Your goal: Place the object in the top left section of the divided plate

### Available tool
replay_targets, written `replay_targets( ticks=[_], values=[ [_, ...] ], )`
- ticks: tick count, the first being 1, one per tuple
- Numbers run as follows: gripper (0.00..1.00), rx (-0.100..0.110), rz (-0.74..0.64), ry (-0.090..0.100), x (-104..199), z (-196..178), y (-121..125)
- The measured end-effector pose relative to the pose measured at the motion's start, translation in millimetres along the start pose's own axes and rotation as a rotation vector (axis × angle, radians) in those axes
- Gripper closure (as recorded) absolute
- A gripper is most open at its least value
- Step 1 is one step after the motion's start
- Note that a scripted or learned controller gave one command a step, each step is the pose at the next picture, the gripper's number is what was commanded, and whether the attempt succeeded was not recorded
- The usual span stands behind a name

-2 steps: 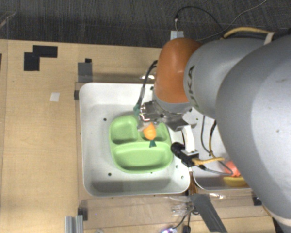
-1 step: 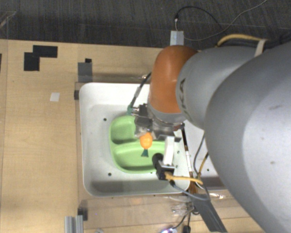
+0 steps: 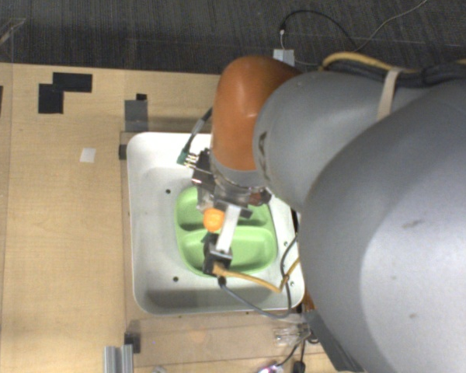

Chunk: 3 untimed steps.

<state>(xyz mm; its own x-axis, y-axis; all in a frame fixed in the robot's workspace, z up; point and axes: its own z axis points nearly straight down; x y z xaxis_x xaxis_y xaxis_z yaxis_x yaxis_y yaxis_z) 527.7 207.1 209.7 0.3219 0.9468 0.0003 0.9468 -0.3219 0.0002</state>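
The two-finger gripper point(image 3: 214, 207) hangs below the wrist over the left part of the plate, and its own body hides the jaws, so I cannot tell whether they are released or clenched. Right at its lower end sits one small round orange object point(image 3: 213, 221). It lies over the plate's left half, close to a ridge between compartments. Whether it is grasped or resting on the plate cannot be told, nor which compartment it belongs to. Under it is one light green divided plastic plate point(image 3: 252, 247) with raised ridges. At least two compartments show, one at the upper left and a wider one along the lower side, while the arm covers the rest. The plate lies in one shallow white rectangular bin point(image 3: 151, 231), toward the bin's right half, and the orange object is the only thing to be seen on or over it. The bin's left part is bare white floor. The bin is set on a tan wooden bench point(image 3: 54, 231), which carries three black angular marks point(image 3: 62, 92) near its upper left corner. The grey arm point(image 3: 388, 208), with its one orange band point(image 3: 245, 107) above the wrist, reaches in from the right.
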Motion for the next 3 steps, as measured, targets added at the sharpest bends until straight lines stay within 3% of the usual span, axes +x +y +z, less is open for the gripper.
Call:
replay_targets(
  ticks=[1, 2, 3],
  values=[
    [1.0, 0.0, 0.017, 0.001, -65.5, 3.4, -20.8],
    [1.0, 0.0, 0.032, 0.001, -37.6, 27.8, 13.4],
    [1.0, -0.003, -0.202, 0.002, -4.8, -5.8, 31.8]
  ],
)
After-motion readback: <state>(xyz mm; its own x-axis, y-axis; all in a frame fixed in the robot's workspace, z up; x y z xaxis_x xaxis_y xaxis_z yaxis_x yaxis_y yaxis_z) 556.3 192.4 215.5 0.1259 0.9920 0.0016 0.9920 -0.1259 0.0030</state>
